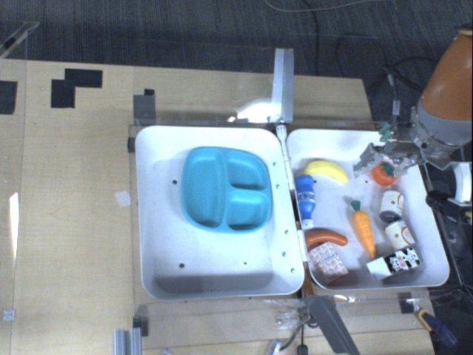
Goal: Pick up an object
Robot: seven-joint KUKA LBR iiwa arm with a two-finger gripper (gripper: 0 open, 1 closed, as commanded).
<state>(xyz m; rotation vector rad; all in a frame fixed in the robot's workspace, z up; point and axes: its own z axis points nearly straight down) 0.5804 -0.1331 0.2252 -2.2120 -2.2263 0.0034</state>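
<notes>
Hidden / unclear: gripper [386,156] is a small grey tangle of metal at the right bin's upper right; its parts blur into the orange-red round toy [382,174] just under it. How far the pincer stands apart, and whether it has hold of anything, cannot be told.
Cut off: arm [451,80] leaves the picture at 3 o'clock; its orange band fills the top right corner, grey wrist below it.
Arm pose: reaches in from 3 o'clock, wrist angled down toward the right bin's 1 o'clock corner, gripper low over the bin floor.
Left bin [159,198]: holds a blue divided tray [225,188], slightly toward 12 o'clock of centre.
Right bin [436,272]: crowded with small toys.
Banana [327,170]: yellow, at 11 o'clock of the bin.
Blue bottle [305,200]: along the left wall, at 9 o'clock.
Carrot [363,230]: near centre, green tip toward 12.
Sausage [326,237]: red, at 7 o'clock, touching the pink-and-white block [327,261] below it.
White cups [395,219]: two, at 3 o'clock, markings too small to read.
Black-and-white box [399,262]: at 5 o'clock.
Orange-red round toy: at 1 o'clock, partly covered by the gripper.
</notes>
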